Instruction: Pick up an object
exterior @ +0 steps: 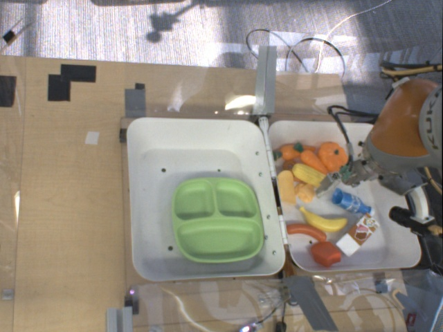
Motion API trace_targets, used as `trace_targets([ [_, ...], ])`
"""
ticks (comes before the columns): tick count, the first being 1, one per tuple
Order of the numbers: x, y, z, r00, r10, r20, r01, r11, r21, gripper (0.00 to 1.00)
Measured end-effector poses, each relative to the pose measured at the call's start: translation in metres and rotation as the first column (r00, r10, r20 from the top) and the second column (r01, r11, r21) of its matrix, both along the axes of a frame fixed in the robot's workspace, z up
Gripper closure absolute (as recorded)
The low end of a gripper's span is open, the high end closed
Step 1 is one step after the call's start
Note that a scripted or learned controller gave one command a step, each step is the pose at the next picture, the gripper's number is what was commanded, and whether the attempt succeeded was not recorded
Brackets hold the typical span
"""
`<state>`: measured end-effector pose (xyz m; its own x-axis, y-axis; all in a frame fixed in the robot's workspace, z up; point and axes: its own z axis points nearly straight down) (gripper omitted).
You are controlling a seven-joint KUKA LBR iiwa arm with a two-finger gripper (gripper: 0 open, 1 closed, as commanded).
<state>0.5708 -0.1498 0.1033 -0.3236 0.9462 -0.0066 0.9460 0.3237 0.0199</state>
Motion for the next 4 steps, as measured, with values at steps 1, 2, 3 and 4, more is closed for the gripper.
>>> trace_targets([
  [1, -0.012, 0.027, 0.042, 0.949, -0.315, -0.016, 0.315, 0.949, 0.001, 0.0],
  [2, 0.028, 0.003, -0.014, 0.968, -0.251, -0.008, 0.251, 0.968, 0.001, 0.0],
  [3, 0.031, 0.004, -0.001, 0.969, -0.247, -0.003, 0.247, 0.969, 0.003, 1.0],
  [4, 0.054, 0.094, 0.144, 0.942, -0.336, -0.015, 0.336, 0.942, 0.002, 1.0],
])
